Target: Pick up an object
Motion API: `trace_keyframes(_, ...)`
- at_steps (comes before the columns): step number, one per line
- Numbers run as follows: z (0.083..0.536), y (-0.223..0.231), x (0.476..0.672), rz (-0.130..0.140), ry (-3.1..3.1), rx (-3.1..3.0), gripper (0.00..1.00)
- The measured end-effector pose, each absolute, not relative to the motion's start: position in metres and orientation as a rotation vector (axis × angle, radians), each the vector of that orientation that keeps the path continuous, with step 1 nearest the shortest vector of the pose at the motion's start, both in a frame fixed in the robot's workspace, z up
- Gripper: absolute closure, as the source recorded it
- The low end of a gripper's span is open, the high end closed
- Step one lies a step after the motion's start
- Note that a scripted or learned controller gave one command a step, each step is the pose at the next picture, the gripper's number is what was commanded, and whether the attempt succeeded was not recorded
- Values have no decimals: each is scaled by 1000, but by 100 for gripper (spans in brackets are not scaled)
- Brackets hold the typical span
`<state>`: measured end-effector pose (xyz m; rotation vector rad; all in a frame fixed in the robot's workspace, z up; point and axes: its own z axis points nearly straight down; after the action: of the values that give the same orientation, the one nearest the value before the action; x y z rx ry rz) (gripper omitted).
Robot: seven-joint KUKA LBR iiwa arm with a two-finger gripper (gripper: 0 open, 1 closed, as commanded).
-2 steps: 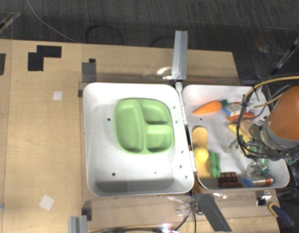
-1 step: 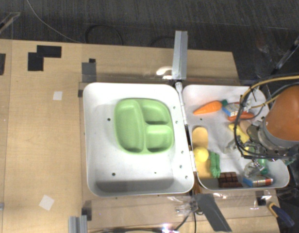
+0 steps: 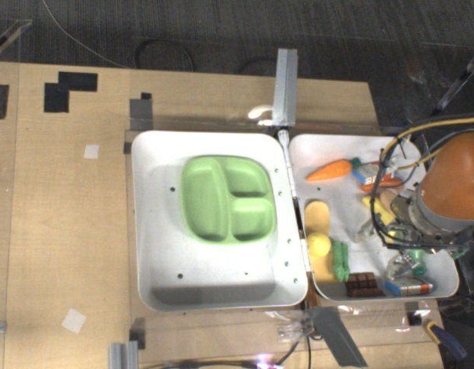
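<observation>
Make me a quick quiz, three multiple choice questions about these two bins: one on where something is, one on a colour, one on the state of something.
1. Where does the carrot lie?
A. in the left bin
B. in the right bin
C. on the bench

2. What colour is the divided tray?
A. green
B. red
C. blue

3. How does the divided tray sit?
A. standing on edge against the bin wall
B. hanging over the bin's rim
C. flat on the floor of the left bin, hollows up

Answers: 1 B, the carrot lies near the far wall of the right bin. 2 A, it is pale green. 3 C, its three compartments face the camera.
</observation>
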<state>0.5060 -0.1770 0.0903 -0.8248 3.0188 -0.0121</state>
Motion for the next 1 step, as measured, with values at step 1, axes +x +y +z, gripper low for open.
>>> trace_keyframes(1,91,-182,502,-16,2962,-977,0)
